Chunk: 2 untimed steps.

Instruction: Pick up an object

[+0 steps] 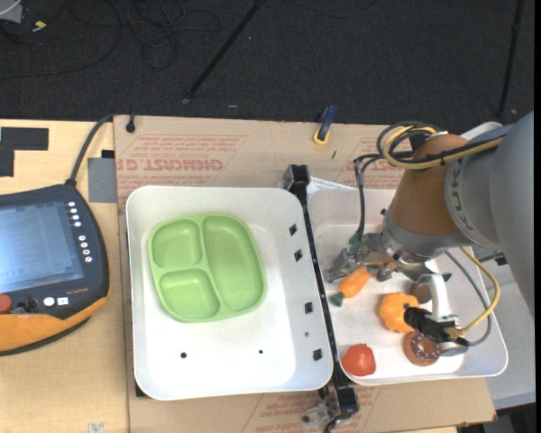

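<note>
**Arm low over right bin, no grasp confirmed**

Arm [451,197] reaches in from right, wrist down in the right bin [487,361]. Left bin [144,368] holds a green divided tray [207,267]. Gripper [353,262] at an orange carrot-like piece [352,283], far-left of right bin; grip state cannot be told. Nearby: orange fruit [392,311], red tomato [360,360], brown disc [423,350]. Best practice, judged: centre over one item, clear of the wall.

Red print runs across the cardboard sheet [198,152] under the bins, near its far edge and upside down from this view; it seems to read "CHEMCRAFT", but the letters are too blurred to be sure. Smaller red lines above and below it cannot be read. The handheld screen [27,246] at the left shows no legible text.
</note>
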Tool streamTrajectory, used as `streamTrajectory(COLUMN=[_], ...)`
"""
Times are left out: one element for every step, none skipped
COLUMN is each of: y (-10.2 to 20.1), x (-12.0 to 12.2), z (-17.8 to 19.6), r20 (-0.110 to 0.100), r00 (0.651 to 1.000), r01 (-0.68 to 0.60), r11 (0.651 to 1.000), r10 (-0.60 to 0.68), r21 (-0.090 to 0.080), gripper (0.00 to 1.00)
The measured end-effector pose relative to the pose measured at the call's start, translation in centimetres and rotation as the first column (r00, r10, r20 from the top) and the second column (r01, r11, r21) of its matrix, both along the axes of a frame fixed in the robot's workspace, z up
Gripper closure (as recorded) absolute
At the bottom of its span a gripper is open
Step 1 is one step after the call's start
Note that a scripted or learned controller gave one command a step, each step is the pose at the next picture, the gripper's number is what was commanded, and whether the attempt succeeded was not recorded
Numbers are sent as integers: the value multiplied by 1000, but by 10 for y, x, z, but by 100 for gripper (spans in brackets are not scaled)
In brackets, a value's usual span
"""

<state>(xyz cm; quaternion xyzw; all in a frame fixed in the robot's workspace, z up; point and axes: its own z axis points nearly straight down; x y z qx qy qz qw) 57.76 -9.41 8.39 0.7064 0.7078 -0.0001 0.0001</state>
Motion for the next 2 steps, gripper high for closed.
streamTrajectory(y=[-3, 74], x=[-2, -65], z=[13, 107], r20=[-6, -4], r00=[1000, 1000], r01=[8, -2], r11=[1000, 1000], r10=[-8, 2], r21=[2, 4], gripper=[100, 100])
